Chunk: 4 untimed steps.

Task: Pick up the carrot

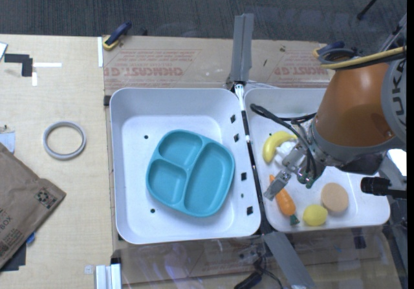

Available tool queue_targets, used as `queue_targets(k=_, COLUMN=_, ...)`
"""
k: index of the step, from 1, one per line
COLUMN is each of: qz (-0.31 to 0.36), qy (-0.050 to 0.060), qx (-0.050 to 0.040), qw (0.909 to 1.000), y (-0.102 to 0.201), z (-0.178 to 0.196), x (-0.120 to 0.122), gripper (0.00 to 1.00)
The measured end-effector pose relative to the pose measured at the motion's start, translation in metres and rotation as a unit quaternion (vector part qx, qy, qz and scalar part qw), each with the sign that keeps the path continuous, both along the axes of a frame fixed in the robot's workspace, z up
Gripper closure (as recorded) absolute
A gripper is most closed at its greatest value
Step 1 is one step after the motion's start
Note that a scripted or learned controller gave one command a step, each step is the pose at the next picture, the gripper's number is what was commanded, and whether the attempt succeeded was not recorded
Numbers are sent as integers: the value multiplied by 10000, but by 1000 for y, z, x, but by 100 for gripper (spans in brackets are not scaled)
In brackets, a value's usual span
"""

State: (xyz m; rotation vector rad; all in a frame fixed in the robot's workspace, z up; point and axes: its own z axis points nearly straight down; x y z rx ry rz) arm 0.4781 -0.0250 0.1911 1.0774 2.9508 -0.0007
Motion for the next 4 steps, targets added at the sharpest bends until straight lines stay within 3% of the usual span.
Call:
queue_targets(k=1, qz=-366, qy=-2, qx=-3, qw=9993, y=-81, z=-9, x=0, gripper=0)
queue_targets(k=2, qz=-278, qy=5, qx=4, qw=9996, y=-70, z=-100, x=-1, gripper=0)
queue_targets(k=3, qz=-289, qy=2, qx=5, qw=9996, y=-71, z=-91, x=0, gripper=100)
queue_targets(k=4, qz=-1217, qy=-1, qx=-6, qw=9926, y=-24, z=0, x=90, gripper=100)
